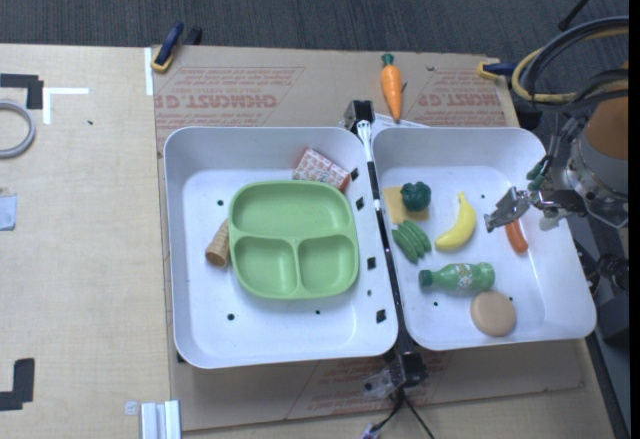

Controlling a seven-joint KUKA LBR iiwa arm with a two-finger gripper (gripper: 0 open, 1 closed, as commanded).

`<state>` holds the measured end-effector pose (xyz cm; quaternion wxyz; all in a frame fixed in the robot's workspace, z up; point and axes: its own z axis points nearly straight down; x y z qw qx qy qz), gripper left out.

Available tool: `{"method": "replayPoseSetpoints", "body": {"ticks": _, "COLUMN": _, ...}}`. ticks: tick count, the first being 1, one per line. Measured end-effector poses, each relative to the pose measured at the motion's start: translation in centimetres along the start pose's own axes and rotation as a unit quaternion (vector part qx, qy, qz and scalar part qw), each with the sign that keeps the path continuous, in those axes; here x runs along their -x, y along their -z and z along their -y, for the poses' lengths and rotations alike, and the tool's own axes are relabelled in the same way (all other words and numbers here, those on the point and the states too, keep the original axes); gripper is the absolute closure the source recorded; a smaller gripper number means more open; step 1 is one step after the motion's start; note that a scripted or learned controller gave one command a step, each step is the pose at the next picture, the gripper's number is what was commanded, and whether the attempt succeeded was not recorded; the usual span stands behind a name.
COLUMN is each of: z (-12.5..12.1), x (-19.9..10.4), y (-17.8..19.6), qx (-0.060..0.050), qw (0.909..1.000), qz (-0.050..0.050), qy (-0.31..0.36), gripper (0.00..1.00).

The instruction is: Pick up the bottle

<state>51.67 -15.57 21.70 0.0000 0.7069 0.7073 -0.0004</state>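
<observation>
A green bottle [458, 277] lies on its side in the right bin [560, 305], cap pointing left. It rests just below a yellow banana [457, 223] and above a round tan bun [493, 313]. My gripper [508, 211] hangs over the right part of that bin, up and to the right of the bottle and apart from it. A small orange-red piece [516, 237] lies right under the gripper.
The right bin also holds a green leafy vegetable [411, 240], a dark green broccoli piece [415, 195] and a yellow slab [393, 207]. The left bin [190, 322] holds a green divided plate [295, 239], a cone [218, 245] and a patterned packet [320, 168]. A toy carrot [390, 85] lies on the cardboard behind the bins.
</observation>
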Motion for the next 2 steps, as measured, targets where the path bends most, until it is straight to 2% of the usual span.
{"method": "replayPoseSetpoints", "body": {"ticks": 1, "z": 0.0, "x": 0.0, "y": 0.9, "qx": 0.0, "qw": 1.0, "qz": 0.001, "qy": 0.0, "gripper": 1.0}}
{"method": "replayPoseSetpoints", "body": {"ticks": 2, "z": 3.5, "x": 6.7, "y": 4.4, "qx": 0.001, "qw": 0.9977, "qz": 0.001, "qy": -0.068, "gripper": 1.0}}
